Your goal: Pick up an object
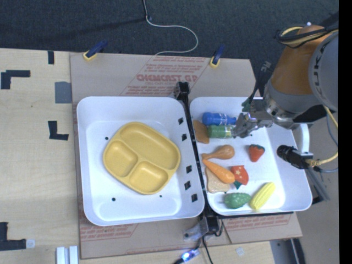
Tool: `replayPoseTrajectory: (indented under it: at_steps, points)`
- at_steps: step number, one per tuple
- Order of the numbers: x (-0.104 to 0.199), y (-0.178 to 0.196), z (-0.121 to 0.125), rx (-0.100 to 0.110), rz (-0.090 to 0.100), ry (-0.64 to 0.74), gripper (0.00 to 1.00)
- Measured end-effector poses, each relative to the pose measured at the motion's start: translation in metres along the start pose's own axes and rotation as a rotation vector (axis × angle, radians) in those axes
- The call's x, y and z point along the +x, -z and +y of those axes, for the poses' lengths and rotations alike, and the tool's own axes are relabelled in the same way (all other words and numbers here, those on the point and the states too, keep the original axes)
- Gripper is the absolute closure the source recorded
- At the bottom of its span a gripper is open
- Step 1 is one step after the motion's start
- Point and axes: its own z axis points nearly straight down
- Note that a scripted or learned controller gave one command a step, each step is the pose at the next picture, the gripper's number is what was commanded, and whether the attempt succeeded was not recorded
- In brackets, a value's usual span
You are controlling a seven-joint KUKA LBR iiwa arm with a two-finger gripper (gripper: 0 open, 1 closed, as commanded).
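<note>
A yellow compartment tray (141, 157) is sitting in the white left bin (88, 147), while the white right bin (294, 188) is showing a blue bottle (218, 118), a green bottle (219, 131), a tan chicken drumstick (219, 153), an orange carrot (220, 172), a red strawberry (256, 153), a yellow corn cob (262, 196) and a dark green vegetable (236, 201). The grey arm (300, 87) is wearing an orange band, and the brown cardboard sheet (165, 78) under the bins is bearing red lettering.

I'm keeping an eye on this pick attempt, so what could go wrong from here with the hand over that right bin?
The hand hangs by the green bottle, which lies right against the blue bottle; closing there could catch both or knock one aside. The toys are crowded: the drumstick and carrot lie just below, so a sideways shove might scatter them. The strawberry sits near the wrist's path.
</note>
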Motion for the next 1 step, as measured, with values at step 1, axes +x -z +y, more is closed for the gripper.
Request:
replayPoseTrajectory:
  at_steps: [1]
  points:
    - [0.0439, 0.0124, 0.0308, -0.002, 0.001, 0.002, 1.00]
